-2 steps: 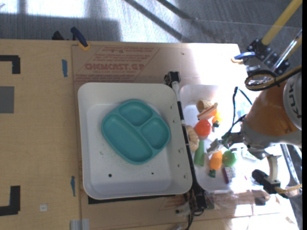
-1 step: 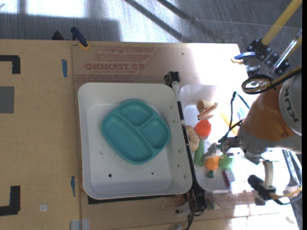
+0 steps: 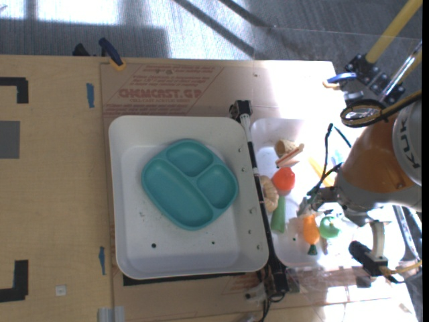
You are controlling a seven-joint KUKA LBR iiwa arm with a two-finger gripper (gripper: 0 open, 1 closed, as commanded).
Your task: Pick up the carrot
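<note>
The carrot (image 3: 309,229) lies in the right bin (image 3: 285,255) at the lower right of the frame, just under the arm's jaws, whose grip I cannot tell, and it looks light, hard and smooth, best pinched across its middle.

The right white bin (image 3: 289,255) is crowded: an orange carrot (image 3: 309,229) lies hemmed in by a green round toy (image 3: 329,227) just to its right, a green cucumber-like piece (image 3: 278,215) to its left and a red tomato (image 3: 284,179) beyond. The grey arm (image 3: 375,173) overhangs that bin's right side. The left white bin (image 3: 127,200) offers open floor around its teal divided plate (image 3: 190,183).
</note>
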